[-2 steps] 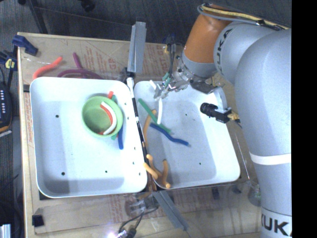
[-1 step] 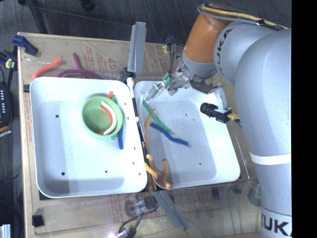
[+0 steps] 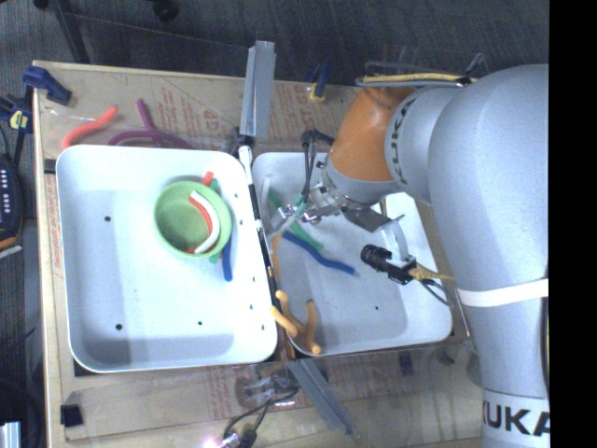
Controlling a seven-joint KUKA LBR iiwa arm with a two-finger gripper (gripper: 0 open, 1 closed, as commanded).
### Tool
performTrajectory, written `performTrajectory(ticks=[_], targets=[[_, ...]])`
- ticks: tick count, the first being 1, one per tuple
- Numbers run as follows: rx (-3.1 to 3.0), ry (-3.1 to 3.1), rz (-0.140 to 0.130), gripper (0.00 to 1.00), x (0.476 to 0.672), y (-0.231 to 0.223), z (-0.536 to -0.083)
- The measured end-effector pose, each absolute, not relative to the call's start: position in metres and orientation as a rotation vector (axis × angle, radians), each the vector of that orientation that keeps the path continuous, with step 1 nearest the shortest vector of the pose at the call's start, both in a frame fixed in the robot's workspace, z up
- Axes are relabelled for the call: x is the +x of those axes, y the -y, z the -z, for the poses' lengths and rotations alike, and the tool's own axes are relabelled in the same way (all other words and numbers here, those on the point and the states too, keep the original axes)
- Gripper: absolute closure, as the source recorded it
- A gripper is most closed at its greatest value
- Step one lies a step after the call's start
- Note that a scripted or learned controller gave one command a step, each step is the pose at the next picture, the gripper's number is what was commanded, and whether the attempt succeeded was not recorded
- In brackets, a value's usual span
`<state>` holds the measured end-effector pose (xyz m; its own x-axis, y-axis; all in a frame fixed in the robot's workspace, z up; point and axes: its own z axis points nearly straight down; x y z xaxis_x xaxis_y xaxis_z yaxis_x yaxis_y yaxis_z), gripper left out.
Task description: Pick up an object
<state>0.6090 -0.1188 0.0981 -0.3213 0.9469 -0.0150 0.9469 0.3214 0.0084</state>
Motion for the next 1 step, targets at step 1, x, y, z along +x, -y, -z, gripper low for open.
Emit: performTrajectory(ticks=[1], targets=[[1.818,-2.558,0.003,1.0,0.6079,0.1145,-0.1068]])
